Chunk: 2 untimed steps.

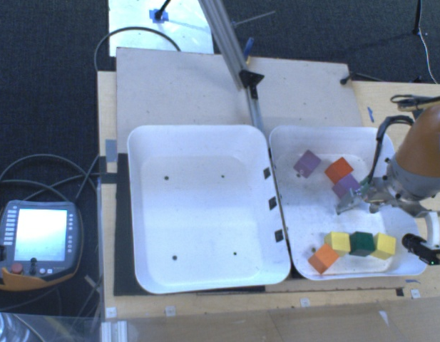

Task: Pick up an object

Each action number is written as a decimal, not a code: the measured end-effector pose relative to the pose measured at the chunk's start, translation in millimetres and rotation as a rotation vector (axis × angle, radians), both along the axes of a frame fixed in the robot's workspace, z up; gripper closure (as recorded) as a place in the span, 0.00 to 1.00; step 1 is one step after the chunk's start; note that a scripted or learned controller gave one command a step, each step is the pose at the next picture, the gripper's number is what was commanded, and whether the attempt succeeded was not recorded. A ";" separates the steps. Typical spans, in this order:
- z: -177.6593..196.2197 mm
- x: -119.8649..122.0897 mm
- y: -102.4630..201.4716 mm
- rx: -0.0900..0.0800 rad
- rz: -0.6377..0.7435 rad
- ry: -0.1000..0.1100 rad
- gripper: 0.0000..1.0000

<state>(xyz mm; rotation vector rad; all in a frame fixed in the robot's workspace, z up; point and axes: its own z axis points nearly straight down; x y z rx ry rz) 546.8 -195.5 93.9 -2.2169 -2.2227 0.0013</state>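
Over at the far left, a teach pendant [36,244] is lying on the dark floor beside the bench, its pale screen glowing and its cables looping around it. Next comes the left bin [145,191], sitting on the bench with only a few small dark dots showing on its white floor. Three black clips [272,204] are running along the seam where it is meeting the right bin [287,191].

Inside the right bin, a purple block [307,164] is resting toward the far side, with an orange block [339,169] just to its right. A second purple block [345,186] is sitting just near of the orange one, touching it or nearly so. Along the near wall, another orange block [323,259] is lying at the left, followed rightward by a yellow block [339,242], a green block [362,243] and a second yellow block [384,245] in a tight row.

The gripper [350,199] is hanging low over the bin, right against the second purple block; whether its fingers are apart or closed cannot be told, and no block can be seen between them. The arm's orange band [426,144] is showing at the right edge.
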 end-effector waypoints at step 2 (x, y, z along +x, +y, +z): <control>78.0 7.0 -3.4 -0.004 0.002 -0.010 1.00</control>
